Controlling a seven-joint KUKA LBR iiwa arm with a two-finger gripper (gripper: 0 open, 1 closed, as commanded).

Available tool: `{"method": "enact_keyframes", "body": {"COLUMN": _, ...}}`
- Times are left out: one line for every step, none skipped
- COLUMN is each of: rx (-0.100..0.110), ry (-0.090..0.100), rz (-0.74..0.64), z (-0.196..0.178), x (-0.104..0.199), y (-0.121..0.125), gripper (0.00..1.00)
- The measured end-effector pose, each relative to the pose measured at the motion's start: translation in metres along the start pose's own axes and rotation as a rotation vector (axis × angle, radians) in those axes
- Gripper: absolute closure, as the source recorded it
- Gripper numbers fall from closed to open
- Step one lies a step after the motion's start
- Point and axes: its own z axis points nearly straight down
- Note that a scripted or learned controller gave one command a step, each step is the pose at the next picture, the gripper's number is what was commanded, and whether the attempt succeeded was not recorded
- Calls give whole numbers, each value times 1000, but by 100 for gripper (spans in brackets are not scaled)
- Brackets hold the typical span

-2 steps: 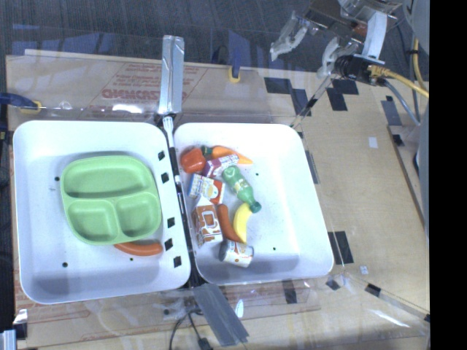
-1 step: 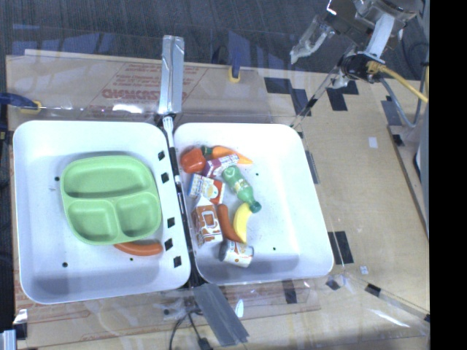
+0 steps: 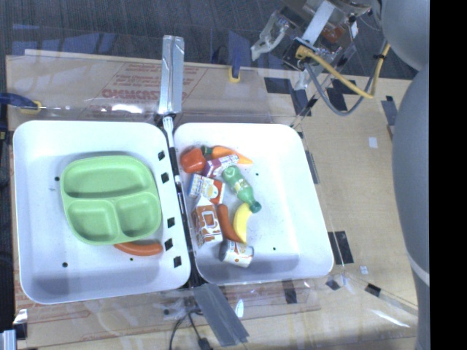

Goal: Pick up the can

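Seen from the fixed camera above the desk (image 3: 365, 217), two shallow white bins sit side by side. The left bin (image 3: 36, 195) carries a green divided tray (image 3: 109, 199) with a sausage (image 3: 139, 249) lying just beside the tray at its five o'clock corner. The right bin (image 3: 292, 195) holds a loose cluster of toy groceries along its nine o'clock side: a tomato (image 3: 191, 160) and a carrot (image 3: 230, 154) at the top, a green bottle (image 3: 239, 186) and a small carton (image 3: 206, 188) below them, then an orange juice box (image 3: 208, 224) touching a banana (image 3: 243, 219).

The can (image 3: 236, 253) lies on its side at the six o'clock end of that cluster, just below the banana and the juice box and near the bin's front wall.

The gripper (image 3: 273, 41) hangs well apart from the bins, up at the one o'clock corner of the frame beyond the right bin's far rim, with cables looping under the wrist. Whether it is spread or closed cannot be told from this angle, and nothing is seen in it.

As judged from this, the pick has not begun: the can rests untouched in the bin, and the reach over the bin, the descent, the grasp and the lift all remain to be done.
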Motion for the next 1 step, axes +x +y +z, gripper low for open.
{"method": "enact_keyframes", "body": {"rx": 1, "ry": -1, "rz": 181, "z": 0, "x": 27, "y": -48, "gripper": 0}}
